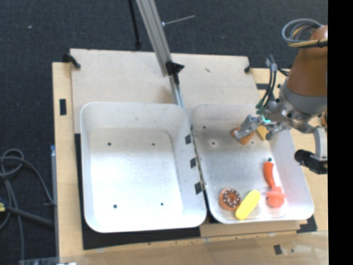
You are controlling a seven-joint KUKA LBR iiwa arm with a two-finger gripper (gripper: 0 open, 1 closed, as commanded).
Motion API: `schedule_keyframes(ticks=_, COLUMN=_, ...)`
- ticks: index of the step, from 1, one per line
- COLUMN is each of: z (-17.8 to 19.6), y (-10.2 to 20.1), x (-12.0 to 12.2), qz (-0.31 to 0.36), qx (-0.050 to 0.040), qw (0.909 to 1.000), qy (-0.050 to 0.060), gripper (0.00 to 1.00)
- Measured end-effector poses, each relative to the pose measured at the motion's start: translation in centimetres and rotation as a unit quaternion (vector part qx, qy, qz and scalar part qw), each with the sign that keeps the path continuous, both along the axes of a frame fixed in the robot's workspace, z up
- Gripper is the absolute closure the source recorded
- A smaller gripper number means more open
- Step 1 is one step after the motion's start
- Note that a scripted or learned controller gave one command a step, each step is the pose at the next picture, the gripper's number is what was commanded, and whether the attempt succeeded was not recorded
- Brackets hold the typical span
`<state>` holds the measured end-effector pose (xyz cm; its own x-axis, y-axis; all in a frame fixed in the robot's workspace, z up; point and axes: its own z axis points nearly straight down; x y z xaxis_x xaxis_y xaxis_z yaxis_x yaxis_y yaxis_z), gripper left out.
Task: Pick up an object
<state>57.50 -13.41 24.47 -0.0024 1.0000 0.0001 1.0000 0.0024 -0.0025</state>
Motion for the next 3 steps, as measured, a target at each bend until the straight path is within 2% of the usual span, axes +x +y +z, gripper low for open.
schedule_keyframes(ticks=1, z=0.2, y=-0.1, x=0.1, qz=-0.001, qx=-0.0002, qw=1.0, qy=-0.002, gripper=0.0)
schedule_keyframes(ticks=3, z=-10.6, y=0.6, x=-1.0, qz=-0.004, qx=-0.0004, qw=1.0, qy=0.001, gripper=0.0)
